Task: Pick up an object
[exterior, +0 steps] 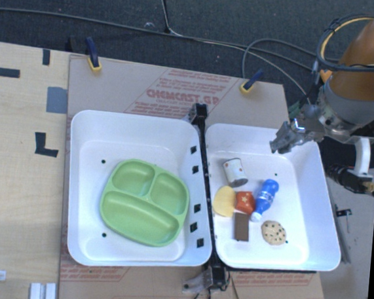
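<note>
- Your gripper [283, 145] hangs over the upper right corner of the right bin [314, 191], and you cannot tell from here how wide it stands or whether it holds anything.
- Below and left of it lie a small white cup [235, 171] on its side, a yellow piece [223, 201], a red piece [245, 202], a blue bottle [266, 198], a brown bar [241, 227] and a cookie [273, 233].
- The blue bottle likely handles light, stiff and slippery; take it across its middle.

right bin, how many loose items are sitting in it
6, all in the right bin: a small can at the top, blue bottle, yellow piece, red item, brown bar, and cookie lowest right. Something small could hide underneath.
</note>
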Available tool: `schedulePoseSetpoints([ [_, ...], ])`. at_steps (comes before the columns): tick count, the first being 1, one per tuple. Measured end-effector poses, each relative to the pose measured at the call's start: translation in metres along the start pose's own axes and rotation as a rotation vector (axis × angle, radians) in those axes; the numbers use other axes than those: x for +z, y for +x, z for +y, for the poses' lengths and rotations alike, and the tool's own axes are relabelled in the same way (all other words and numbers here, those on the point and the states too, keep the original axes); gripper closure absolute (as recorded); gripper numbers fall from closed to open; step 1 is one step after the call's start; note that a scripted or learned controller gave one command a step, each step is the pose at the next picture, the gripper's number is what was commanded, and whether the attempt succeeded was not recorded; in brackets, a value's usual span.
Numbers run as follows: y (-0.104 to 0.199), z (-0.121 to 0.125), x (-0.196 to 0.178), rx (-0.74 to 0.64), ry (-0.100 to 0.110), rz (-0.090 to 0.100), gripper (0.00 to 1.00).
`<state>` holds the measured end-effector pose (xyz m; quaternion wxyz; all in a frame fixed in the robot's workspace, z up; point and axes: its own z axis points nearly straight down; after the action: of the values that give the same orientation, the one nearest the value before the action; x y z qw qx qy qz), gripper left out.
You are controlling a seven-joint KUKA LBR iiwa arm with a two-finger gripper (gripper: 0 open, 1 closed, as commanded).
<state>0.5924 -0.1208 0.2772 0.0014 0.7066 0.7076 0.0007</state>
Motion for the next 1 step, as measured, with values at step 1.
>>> schedulePoseSetpoints([
  [1, 0.0535, 0.0107, 0.0037, -0.005, 0.004, 0.002, 1.0],
])
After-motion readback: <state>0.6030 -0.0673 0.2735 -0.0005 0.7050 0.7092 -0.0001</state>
